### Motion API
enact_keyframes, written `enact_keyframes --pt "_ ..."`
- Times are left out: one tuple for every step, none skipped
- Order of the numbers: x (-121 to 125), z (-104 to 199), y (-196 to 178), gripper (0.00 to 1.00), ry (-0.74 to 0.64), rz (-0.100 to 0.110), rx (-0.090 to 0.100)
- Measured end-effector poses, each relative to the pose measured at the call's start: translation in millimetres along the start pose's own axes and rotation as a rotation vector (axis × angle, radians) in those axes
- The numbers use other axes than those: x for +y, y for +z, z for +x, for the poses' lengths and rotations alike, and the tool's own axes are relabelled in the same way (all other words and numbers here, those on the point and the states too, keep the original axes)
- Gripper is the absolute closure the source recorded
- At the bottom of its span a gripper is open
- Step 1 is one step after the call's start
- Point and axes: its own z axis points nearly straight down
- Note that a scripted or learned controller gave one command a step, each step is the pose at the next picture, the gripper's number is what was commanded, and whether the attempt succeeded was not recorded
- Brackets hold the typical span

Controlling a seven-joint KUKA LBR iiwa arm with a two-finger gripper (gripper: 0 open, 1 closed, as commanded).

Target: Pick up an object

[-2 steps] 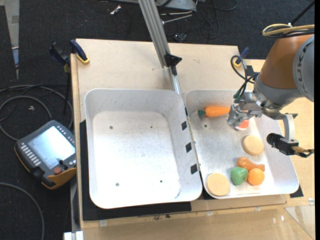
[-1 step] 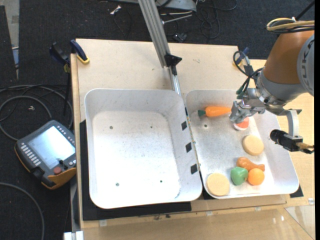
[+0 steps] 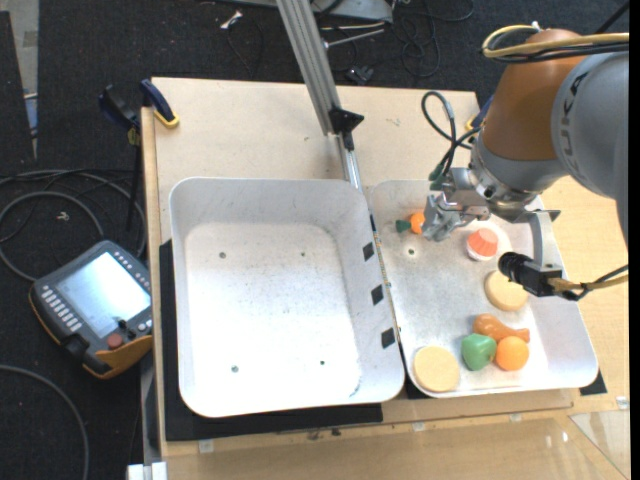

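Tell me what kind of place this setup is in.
Probably a robotics lab. A grey and orange arm works over two white bins on a wooden bench, a teach pendant lies on the floor, and loose cables trail around it.

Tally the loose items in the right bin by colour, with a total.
Orange: 3: a small piece by the gripper, a ball, an elongated piece
Green: 1: rounded piece
Pale yellow: 2: discs
Red and white: 1: round piece
Total: 7
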Motion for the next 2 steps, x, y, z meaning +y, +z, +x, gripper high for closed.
enact_keyframes --pt "8 52 -13 1.00 0.001 0.000 0.000" --pt "17 101 -22 1.00 0.001 0.000 -0.001"
